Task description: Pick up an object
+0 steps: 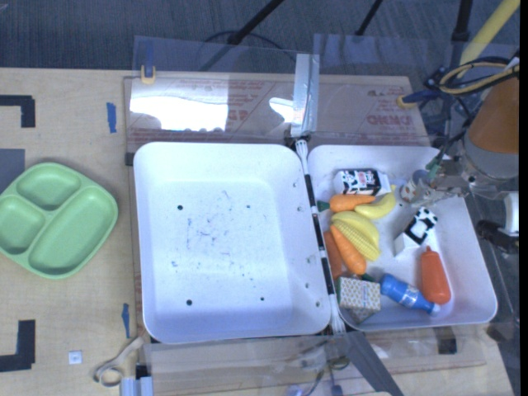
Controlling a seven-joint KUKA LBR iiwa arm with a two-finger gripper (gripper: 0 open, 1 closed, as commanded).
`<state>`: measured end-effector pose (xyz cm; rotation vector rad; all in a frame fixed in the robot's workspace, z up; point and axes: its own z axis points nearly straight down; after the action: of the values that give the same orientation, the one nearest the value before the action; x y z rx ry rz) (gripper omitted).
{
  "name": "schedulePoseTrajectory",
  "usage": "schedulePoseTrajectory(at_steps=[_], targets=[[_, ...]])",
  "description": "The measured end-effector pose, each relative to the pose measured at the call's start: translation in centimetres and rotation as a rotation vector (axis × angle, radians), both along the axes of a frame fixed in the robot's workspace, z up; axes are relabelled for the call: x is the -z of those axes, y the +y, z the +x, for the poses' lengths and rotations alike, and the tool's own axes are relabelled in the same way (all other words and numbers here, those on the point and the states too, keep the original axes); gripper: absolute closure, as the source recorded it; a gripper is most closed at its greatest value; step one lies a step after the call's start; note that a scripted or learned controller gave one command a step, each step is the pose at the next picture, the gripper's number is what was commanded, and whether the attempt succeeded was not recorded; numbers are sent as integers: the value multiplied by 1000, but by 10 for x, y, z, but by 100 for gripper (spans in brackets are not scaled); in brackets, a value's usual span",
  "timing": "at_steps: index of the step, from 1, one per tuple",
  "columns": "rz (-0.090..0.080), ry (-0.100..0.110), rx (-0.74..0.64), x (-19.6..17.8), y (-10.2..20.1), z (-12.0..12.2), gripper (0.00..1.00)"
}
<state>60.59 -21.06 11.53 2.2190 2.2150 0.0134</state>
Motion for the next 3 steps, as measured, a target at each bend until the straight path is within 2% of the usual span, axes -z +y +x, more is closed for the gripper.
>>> schedulePoseTrajectory(at_steps=[1, 2, 3], targets=[[-10, -9, -90, 22, 15, -28, 100], [-3, 8, 62, -118, -9, -41, 100], [-1, 8, 350, -131, 54, -13, 100]])
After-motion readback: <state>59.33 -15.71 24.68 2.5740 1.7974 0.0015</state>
